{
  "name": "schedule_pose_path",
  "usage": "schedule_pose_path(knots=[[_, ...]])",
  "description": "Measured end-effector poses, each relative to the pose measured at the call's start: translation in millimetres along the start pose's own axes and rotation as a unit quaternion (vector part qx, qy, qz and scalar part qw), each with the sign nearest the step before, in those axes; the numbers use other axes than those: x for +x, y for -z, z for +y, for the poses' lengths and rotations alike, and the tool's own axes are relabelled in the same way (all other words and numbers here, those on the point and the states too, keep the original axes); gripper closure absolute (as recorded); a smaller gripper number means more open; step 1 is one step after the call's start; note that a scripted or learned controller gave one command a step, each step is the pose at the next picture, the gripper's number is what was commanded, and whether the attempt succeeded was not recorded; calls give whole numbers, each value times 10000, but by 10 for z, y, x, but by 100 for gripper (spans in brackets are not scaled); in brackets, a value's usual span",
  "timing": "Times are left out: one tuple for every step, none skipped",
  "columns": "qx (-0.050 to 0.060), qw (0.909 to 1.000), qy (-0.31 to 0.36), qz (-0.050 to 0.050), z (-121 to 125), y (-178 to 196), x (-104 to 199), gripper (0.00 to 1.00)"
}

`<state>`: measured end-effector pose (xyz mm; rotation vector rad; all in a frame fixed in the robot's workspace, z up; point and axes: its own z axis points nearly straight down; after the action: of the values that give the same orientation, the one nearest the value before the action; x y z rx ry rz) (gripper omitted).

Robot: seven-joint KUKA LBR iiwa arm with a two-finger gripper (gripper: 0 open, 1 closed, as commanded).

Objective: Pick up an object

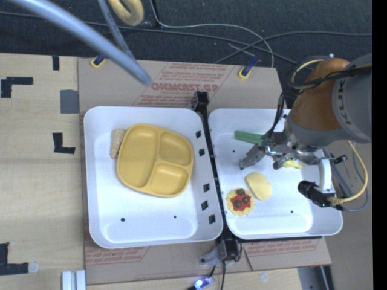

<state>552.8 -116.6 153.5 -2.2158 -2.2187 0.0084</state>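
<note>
Gripper [264, 154] hangs low over the right bin [314, 225], its metal fingers spread wide with nothing between them. Just below lie a pale yellow potato-shaped piece [259, 186] and a small toy pizza [240, 202]; a green strip [248, 137] sits beside the fingers. The left bin [100, 180] holds a yellow divided plate [155, 160].

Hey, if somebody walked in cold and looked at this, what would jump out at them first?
Probably the big yellow divided plate lying in the left bin, with a tan piece tucked at its left edge. Next, the grey arm's gripper low over the right bin, beside a green item, a pale yellow piece and a small red-topped tart.
</note>
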Motion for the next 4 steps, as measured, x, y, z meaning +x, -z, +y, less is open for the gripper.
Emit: schedule_pose_path(knots=[[1,10000,2,1,23,-625,69,0],[-37,10000,-2,-8,26,-683,69,0],[-46,10000,2,-16,29,-579,66,100],[-60,10000,0,-6,55,50,53,100]])
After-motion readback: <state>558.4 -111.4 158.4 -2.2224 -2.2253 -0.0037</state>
